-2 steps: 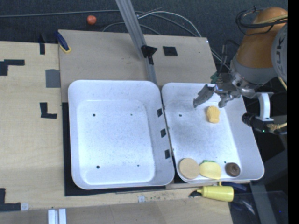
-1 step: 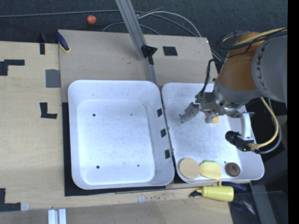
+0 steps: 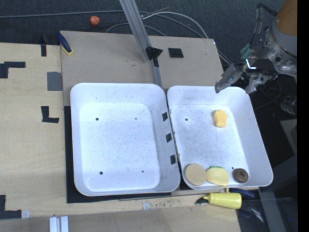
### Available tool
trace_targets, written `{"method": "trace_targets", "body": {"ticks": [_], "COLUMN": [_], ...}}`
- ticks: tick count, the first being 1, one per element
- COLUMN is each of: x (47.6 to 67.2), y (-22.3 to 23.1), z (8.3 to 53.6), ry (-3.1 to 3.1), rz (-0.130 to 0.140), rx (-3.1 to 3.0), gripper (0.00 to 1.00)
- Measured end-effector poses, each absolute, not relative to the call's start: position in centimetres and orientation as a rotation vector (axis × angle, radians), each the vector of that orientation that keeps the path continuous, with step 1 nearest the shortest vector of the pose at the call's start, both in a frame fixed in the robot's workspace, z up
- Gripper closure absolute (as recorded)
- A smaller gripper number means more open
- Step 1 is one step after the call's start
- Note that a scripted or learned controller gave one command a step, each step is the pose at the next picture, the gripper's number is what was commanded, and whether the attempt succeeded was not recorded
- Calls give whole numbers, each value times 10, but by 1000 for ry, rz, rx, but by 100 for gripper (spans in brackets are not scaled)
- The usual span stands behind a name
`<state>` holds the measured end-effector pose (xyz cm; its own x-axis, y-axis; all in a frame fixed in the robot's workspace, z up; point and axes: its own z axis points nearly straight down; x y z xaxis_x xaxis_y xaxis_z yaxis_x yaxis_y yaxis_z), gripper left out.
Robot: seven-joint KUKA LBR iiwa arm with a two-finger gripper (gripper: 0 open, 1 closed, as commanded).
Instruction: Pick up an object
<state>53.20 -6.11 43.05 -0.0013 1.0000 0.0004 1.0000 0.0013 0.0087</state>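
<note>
My gripper [image 3: 239,82] hangs over the far right corner of the right bin [image 3: 251,124], its two grey fingers spread apart with nothing between them. Inside that bin a small yellow block [image 3: 220,118] lies below and left of the gripper. Along the bin's near edge sit a tan round disc [image 3: 195,174], a yellow-green rounded object [image 3: 217,175] and a small brown ring-shaped object [image 3: 240,175]. The arm's orange band [image 3: 293,11] shows at the top right.
The left bin [image 3: 79,129] lies beside the right one. A yellow bottle-like object [image 3: 225,199] rests on the bench just below the right bin. A grey metal pole [image 3: 140,33] slants down from the top. Cables trail at the top, with a small orange ball [image 3: 94,20] beside them.
</note>
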Motion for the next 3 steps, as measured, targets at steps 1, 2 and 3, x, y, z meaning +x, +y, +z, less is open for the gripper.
{"method": "trace_targets", "body": {"ticks": [1,2,3], "x": [574,575,610], "y": [-28,-29,-21], "z": [333,348,273], "ry": [2228,2222,2226], "rz": [-11,0,-9], "rx": [2223,2221,2223], "gripper": [0,100,100]}}
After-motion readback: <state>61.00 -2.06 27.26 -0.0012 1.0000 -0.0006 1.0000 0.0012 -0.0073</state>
